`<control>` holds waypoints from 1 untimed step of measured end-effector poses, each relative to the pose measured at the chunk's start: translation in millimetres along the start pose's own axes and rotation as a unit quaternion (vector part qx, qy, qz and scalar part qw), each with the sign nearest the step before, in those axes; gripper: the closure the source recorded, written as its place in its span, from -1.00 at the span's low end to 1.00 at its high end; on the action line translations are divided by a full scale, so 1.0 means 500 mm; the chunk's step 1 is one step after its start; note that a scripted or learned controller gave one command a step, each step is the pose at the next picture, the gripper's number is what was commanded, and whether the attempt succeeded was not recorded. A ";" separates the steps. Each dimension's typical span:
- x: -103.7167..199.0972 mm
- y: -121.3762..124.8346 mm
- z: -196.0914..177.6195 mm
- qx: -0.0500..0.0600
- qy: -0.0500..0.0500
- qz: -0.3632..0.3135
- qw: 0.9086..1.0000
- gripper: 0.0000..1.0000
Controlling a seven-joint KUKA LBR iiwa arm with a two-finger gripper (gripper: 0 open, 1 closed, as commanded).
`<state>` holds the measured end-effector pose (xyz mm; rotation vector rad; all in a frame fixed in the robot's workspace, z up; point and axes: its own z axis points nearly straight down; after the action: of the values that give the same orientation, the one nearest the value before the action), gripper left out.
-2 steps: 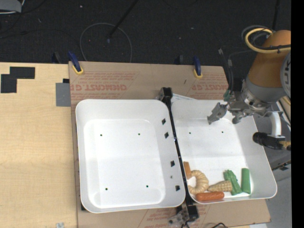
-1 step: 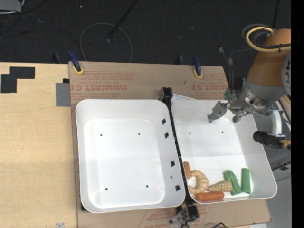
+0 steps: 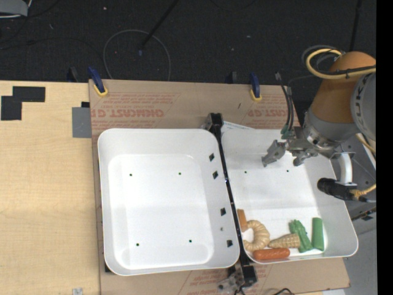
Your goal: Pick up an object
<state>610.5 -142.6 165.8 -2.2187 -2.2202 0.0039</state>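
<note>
My gripper hangs over the back part of the right bin, its fingers spread open with nothing between them. Along that bin's front edge lie the objects: a tan curled pastry-like piece, a red-orange sausage, a tan cone, a knobbly green piece and a smooth green stick. A small brown piece sits against the divider. All of them lie well in front of the gripper, apart from it.
The left bin sits beside the right one, with a black divider rail between them. Cardboard lies under both, held by two clamps at the back. The grey and orange arm enters from the right.
</note>
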 end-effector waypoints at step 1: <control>0.011 0.008 0.090 0.000 0.000 0.000 1.000 -1.00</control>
<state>614.4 -137.2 120.6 -2.2176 -2.2204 0.0040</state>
